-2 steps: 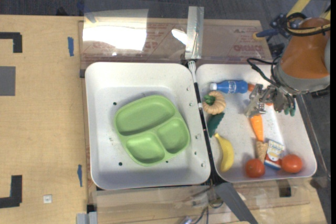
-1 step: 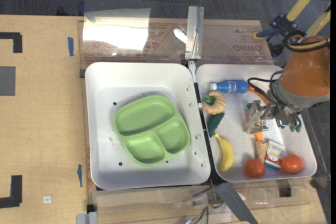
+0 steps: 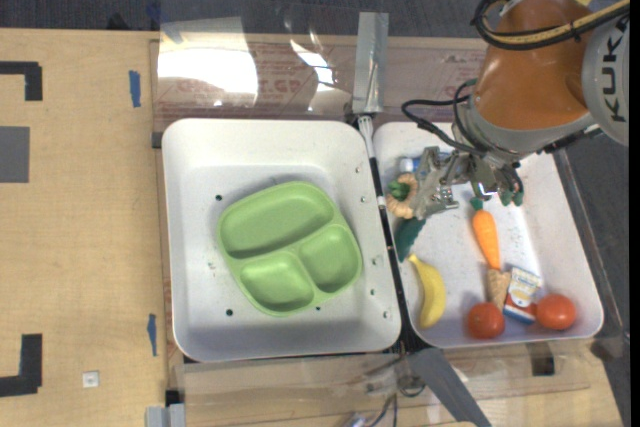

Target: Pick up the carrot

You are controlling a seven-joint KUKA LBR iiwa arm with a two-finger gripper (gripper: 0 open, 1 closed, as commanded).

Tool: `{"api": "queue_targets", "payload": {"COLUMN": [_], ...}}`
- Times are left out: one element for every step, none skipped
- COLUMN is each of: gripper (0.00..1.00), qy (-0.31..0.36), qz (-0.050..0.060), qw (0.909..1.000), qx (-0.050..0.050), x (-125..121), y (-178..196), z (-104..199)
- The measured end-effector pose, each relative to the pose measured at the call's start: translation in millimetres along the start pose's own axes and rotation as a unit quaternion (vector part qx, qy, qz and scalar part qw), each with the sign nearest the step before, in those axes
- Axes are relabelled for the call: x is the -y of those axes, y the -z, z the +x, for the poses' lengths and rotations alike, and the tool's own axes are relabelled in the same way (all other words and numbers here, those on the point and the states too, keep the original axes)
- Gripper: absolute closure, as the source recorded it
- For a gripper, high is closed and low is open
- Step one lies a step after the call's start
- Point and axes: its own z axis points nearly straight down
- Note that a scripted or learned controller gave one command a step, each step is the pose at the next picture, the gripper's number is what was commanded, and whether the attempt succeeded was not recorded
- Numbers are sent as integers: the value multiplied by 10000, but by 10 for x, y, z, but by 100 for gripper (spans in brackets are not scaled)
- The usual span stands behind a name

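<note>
1. Claw [image 3: 470, 187] hangs low over the upper part of the right bin [image 3: 570, 215], under the grey-and-orange arm [image 3: 530, 65]. Metal parts blur together, so I cannot tell if it is open or closed.
2. Carrot [image 3: 486, 237] lies flat on the bin floor just below the claw and slightly to its right in the camera view, leafy end toward the claw, thick end pointing away. Nothing visible gripping it; whether the claw touches its top end is unclear.
3. Further below the claw: banana [image 3: 431, 290], two tomatoes [image 3: 485, 320] and [image 3: 556, 312], and a small carton [image 3: 521, 295] between them, near the carrot's far end.
4. Left of the claw: a small figure-like toy [image 3: 403, 197] and a dark green item [image 3: 410, 237] against the bin wall, hard to identify.
5. Far left of the claw: left bin [image 3: 190, 175] with a green divided plate [image 3: 290, 245].
6. Progress, judged: claw is placed near the carrot, but grasp and lift are not yet done. Carrot is on the bin floor, so the pick remains.
</note>
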Motion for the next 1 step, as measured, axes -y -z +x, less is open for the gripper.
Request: {"api": "queue_targets", "payload": {"gripper": [0], "qy": [-38], "qz": [8], "qw": [10000], "qx": [-46], "x": [45], "y": [-41], "z": [29]}}
